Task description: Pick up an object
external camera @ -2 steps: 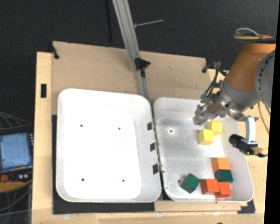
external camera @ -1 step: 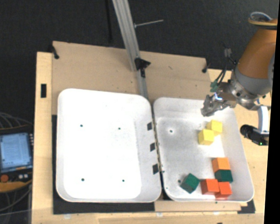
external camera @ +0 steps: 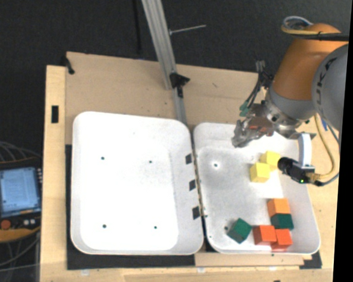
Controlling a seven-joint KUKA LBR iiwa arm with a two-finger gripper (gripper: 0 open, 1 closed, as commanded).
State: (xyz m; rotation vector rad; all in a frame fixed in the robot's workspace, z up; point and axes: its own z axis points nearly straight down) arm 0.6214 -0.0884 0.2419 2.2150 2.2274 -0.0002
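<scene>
yellow blocks (external camera: 262, 168) in right bin (external camera: 221, 189), upper middle, two touching | orange blocks (external camera: 272, 234) and green blocks (external camera: 240, 230) near front right corner | gripper (external camera: 244, 138) over bin's back edge, apart from blocks, nothing between its tips, spread or pressed cannot tell | left bin (external camera: 131, 182) beside on bench (external camera: 108, 84)

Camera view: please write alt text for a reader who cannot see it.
Seen from above, a grey and orange arm reaches from the right, its gripper hanging above the back of the right bin, apart from the blocks. That bin holds yellow blocks, orange blocks and green blocks. The left bin lies beside it.
</scene>
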